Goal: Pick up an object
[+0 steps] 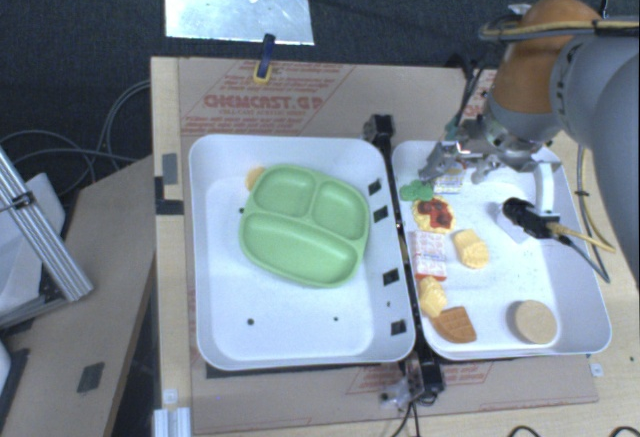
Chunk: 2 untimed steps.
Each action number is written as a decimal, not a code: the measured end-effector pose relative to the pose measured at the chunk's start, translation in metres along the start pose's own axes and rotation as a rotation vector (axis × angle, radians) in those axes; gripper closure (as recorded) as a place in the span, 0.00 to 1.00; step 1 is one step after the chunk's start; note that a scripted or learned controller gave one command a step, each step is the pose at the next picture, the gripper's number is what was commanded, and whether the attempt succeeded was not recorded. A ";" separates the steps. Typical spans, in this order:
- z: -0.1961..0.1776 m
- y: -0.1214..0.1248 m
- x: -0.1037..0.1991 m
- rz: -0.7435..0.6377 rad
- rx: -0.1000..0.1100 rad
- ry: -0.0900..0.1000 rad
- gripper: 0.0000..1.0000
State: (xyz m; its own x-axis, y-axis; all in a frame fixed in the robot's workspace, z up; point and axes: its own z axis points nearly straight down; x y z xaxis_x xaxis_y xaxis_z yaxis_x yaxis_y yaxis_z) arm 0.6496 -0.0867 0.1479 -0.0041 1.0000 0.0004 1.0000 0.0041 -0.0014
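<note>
My gripper [452, 163] hangs low over the back left corner of the right bin [580, 310]. Just below it lie a small green piece [415, 191] and a red piece [435, 214]. A white and red packet [430, 253] lies further forward along the bin's left side, with a yellow piece [470, 249] beside it. Another yellow piece [432, 299], a brown-orange wedge [455, 325] and a tan round disc [533, 321] sit near the front. Nothing shows in the gripper's hold.
The left bin [220, 325] holds a green divided plate [304, 223], with a small orange thing [255, 175] peeking out behind its back left rim. A black divider [398, 225] runs between the bins. The arm [590, 75] comes in from the right.
</note>
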 end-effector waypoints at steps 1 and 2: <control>0.059 0.003 -0.006 0.003 0.000 0.000 0.00; 0.061 0.005 -0.006 0.003 -0.005 0.000 0.00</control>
State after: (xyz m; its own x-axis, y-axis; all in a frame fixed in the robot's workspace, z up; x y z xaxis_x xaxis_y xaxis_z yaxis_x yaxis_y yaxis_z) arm 0.6542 -0.0928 0.0873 -0.0013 1.0000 0.0003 1.0000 0.0013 0.0033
